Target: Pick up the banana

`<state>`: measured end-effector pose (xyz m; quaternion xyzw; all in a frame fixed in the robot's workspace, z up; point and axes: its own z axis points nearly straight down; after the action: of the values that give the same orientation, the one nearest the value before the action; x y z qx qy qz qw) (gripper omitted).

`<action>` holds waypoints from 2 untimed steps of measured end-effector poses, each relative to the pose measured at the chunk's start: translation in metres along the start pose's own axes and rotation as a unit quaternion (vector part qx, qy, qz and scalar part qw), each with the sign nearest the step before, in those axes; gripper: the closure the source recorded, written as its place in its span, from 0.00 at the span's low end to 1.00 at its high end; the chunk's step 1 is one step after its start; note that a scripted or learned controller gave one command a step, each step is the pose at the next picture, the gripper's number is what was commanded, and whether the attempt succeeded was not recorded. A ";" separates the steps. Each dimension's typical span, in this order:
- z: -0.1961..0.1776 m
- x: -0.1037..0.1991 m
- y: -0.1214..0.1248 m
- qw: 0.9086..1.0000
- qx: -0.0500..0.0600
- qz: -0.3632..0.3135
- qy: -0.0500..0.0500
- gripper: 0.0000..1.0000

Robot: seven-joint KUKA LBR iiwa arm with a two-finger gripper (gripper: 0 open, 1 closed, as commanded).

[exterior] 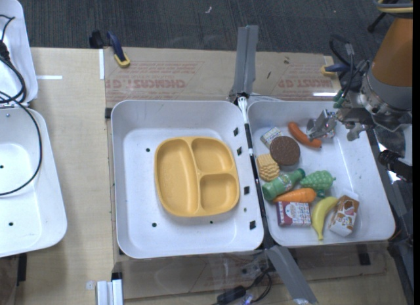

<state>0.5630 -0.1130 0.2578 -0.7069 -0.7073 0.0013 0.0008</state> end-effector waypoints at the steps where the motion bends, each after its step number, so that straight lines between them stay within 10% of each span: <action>1: 0.086 -0.008 -0.064 0.993 0.000 -0.118 0.000 0.00; 2: 0.163 -0.034 -0.084 0.993 -0.004 -0.117 -0.001 0.00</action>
<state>0.4788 -0.1468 0.0946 -0.6195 -0.7850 -0.0007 -0.0024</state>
